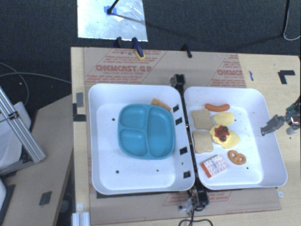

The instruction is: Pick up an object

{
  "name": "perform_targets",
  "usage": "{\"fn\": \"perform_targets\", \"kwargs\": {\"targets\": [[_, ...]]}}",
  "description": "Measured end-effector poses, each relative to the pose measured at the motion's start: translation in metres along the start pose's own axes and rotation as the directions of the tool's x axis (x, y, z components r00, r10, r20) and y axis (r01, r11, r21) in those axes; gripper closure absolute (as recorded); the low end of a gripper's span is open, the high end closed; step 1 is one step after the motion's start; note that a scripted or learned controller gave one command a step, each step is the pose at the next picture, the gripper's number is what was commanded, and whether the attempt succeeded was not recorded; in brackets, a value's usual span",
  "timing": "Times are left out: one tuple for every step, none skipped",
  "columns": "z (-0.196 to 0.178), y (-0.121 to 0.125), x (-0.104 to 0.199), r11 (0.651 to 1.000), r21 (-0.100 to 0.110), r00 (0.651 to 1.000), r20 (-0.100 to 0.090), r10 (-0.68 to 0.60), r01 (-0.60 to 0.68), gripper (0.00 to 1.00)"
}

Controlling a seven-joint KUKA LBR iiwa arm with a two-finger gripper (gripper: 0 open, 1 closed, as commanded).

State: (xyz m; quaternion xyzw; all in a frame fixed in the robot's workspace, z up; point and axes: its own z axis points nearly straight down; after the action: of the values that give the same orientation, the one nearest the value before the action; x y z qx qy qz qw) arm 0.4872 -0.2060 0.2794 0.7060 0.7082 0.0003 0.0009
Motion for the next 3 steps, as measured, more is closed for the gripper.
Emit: {"fn": "perform_targets", "kwargs": {"targets": [[0.043,0.087,0.04,1.0,-0.001,1.0,-0.002,-0.008,0.008,0.0],[0.198,0.107,0.042,1.0,0.011,1.0,-0.004,-0.002,0.002,0.0],[0.187,0.056,0.014,1.0,0.004,1.0,0.0,0.006,-0.006,0.0]]}}
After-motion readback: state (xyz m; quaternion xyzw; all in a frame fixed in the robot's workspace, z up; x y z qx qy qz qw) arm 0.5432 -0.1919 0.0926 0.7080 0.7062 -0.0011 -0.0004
